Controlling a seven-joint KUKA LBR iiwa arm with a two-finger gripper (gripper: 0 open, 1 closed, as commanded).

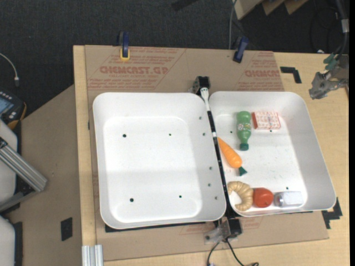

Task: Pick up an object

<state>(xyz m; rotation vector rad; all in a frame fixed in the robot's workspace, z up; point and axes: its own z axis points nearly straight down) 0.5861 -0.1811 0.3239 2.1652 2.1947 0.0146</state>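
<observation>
The right bin (310, 148) holds several items. A green bottle (243, 128) lies near its far left, with a red-and-white patterned box (267, 121) right beside it. An orange carrot (230, 153) rests against the left wall. Along the near wall sit a tan croissant (241, 195), a red round object (263, 197) and a pale clear item (290, 199). My gripper (326, 82) hangs at the right edge of the view, outside the right bin's far right corner, well away from all the items and with nothing seen in it.
The left bin (150, 159) lies alongside, sharing a black divider (213, 143) with the right one. Both rest on a brown cardboard sheet (166, 65) held by two clamps (124, 46) at the far edge. Cables and wooden parts lie beyond the bench at the top right.
</observation>
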